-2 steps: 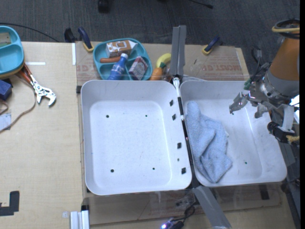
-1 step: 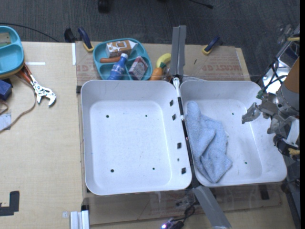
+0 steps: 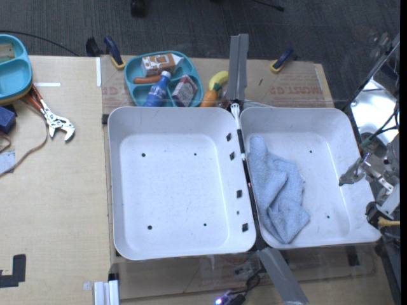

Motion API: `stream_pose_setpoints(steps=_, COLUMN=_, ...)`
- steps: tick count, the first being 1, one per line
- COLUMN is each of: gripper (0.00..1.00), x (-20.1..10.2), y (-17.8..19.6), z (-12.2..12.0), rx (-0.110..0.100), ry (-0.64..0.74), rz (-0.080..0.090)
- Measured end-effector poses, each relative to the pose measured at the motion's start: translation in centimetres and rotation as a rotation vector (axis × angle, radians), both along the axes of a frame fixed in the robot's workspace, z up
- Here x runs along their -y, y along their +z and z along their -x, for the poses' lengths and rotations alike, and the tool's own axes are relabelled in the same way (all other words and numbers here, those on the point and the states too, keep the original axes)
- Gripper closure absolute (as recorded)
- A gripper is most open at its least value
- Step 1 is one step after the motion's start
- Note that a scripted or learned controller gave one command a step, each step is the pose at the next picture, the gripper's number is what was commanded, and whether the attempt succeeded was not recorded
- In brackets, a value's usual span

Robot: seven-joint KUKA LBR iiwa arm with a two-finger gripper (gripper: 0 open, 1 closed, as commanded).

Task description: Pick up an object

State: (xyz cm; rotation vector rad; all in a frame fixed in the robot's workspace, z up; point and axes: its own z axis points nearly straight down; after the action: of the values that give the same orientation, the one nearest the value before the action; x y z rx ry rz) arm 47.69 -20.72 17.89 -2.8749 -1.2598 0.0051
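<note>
Camera view, one frame, looking down at a slant on the bench.

Item: left bin (image 3: 127,138), shallow and white, centre of the frame, with a few small dark holes in its floor.

Item: right bin (image 3: 331,132), shallow and white, right of centre, set edge to edge with the left bin along a shared middle rim.

Item: pale blue cloth (image 3: 276,192), crumpled, lying in the left half of the right bin; it runs from near the bin's upper left corner down toward its lower edge, close against the middle rim.

Item: gripper (image 3: 356,175), at the right edge of the frame, over the right rim of the right bin and well apart from the cloth. Metal parts and cables show there; whether the jaws stand wide or narrow cannot be told, and nothing is seen between them.

Item: teal tray (image 3: 137,65), upper centre, just above the left bin, divided into compartments holding a small box, a blue bottle and other small goods too small to tell.

Item: yellow banana-shaped toy (image 3: 218,81), just right of the teal tray.

Item: wrench (image 3: 56,121), silver, upper left of the frame, on the wooden bench top.

Item: second teal dish (image 3: 13,68), at the upper left edge, partly cut off.
</note>
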Motion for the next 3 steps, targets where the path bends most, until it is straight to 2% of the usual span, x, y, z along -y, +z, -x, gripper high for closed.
stream_pose_setpoints(steps=1, gripper=0.00, x=-3.4, y=5.7, z=-5.1, rx=0.000, ry=-0.304, rz=0.003)
stream_pose_setpoints(steps=2, gripper=0.00, x=-1.5, y=3.3, z=-4.6, rx=-0.003, ry=-0.622, rz=0.004)
stream_pose_setpoints(steps=3, gripper=0.00, x=1.5, y=0.0, z=0.1, rx=-0.003, ry=-0.618, rz=0.003)
